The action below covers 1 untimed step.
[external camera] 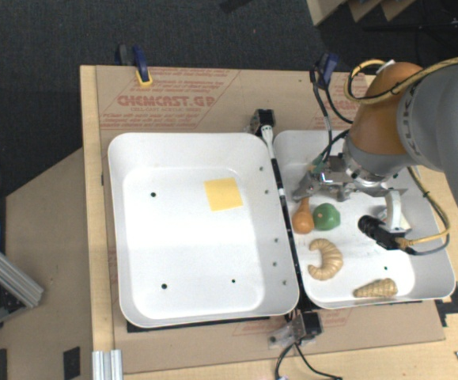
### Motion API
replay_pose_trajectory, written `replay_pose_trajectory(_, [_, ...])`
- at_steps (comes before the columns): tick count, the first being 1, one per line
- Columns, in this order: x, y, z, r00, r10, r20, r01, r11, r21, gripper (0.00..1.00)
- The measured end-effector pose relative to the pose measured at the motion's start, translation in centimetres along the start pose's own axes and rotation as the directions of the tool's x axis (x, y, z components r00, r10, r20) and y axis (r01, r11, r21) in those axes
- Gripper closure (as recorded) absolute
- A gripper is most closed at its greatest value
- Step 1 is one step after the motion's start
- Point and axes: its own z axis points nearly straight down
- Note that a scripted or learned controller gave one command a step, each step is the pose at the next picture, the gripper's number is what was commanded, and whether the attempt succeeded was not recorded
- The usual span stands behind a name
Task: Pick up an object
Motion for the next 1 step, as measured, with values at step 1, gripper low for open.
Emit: replay_pose_trajectory(1, [0.1,3.39,-0.63,1.0,-0.002,0.003,0.002,1.0,-0.011,0.0])
